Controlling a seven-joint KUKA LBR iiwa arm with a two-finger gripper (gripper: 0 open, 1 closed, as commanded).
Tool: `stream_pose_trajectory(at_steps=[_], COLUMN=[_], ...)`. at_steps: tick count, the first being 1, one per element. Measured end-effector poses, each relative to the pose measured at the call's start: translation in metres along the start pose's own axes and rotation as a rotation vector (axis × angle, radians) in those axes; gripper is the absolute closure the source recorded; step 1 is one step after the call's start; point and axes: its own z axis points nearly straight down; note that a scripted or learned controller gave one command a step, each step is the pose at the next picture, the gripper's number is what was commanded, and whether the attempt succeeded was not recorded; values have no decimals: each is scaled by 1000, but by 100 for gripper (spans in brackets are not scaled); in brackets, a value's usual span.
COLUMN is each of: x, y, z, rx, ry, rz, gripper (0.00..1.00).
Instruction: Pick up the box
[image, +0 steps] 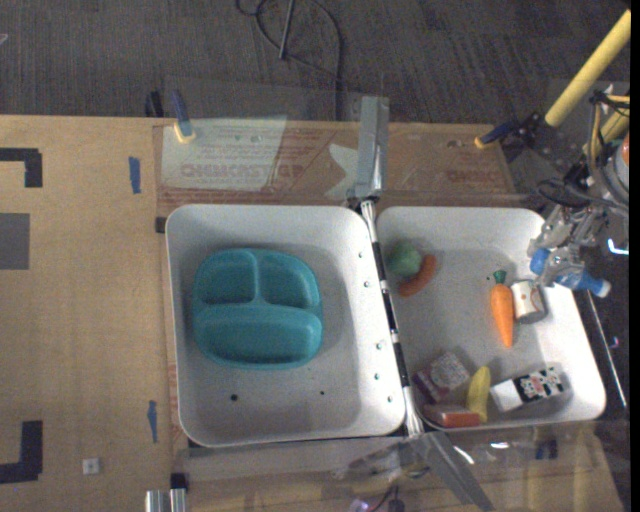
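Note:
A white carton-like box with black spots lies on its side in the right bin's near right corner. A small pinkish-grey box sits near the bin's front, left of a yellow banana. A small white and brown block rests by the right wall, just right of an orange carrot. My gripper hangs over the bin's right edge, just above and right of that block and well behind the spotted box.
A green round item and a red-orange sausage shape lie at the right bin's back left. A flat red piece sits at its front. The left bin holds a teal divided plate. Cables and a yellow pole crowd the far right.

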Motion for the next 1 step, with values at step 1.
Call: stream_pose_trajectory(at_steps=[1], x=[31], y=[-6], z=[-25], rx=[2], ry=[6], rz=[455], gripper=[100])
